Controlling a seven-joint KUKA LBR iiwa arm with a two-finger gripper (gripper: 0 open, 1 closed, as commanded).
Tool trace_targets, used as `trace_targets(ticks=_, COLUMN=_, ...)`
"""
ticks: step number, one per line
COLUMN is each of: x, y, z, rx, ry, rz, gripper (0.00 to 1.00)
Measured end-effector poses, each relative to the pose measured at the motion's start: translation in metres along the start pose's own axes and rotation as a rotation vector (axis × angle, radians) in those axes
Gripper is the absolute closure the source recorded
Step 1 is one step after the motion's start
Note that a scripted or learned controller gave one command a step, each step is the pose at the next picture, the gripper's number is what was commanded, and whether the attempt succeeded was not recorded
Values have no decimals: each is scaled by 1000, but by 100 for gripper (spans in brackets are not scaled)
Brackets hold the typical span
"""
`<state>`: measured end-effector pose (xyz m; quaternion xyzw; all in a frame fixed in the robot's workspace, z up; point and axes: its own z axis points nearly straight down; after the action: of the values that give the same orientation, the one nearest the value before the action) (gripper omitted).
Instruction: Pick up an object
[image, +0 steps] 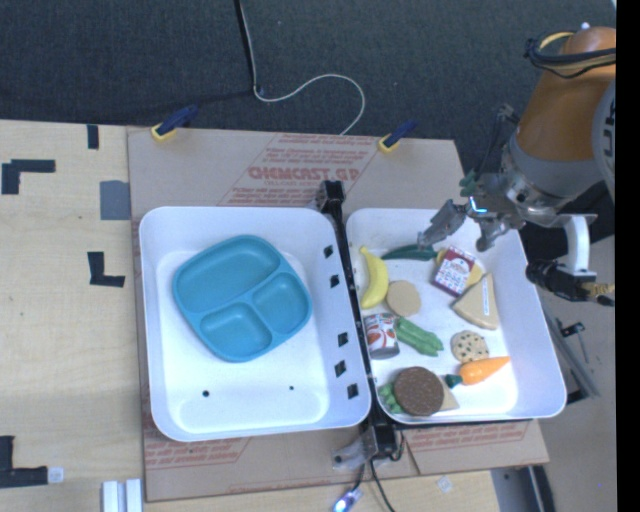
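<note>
Tabletop (60, 330), light wood with a cardboard sheet under two white bins. Left bin (170, 400), well to the left of the pincer, holding one blue divided plate (242, 296). Right bin (535, 385), directly beneath the pincer, holding the small items. Arm (565, 110), grey and orange, entering from the right. Pincer (462, 232), fingers spread wide, nothing between them, poised over the far part of the right bin. Burger (418, 391), well below the pincer at the near edge. Banana (374, 277), left of the pincer and slightly nearer the camera. Cheese wedge (480, 304), just below and right. Red-and-white carton (454, 271), just beneath the pincer, close to the fingertips; contact cannot be told. Small can (381, 335), below and left. Green pod (418, 336), below. Carrot (484, 370), well below. Round tan biscuit (404, 298), below left. Chip cookie (468, 346), below. Dark green piece (408, 253), just left of the pincer.
</note>
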<state>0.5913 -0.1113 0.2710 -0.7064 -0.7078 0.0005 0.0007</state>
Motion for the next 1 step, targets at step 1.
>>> trace_targets(ticks=1, x=11, y=-22, z=-129, rx=-14, ry=-2, rz=-1, gripper=0)
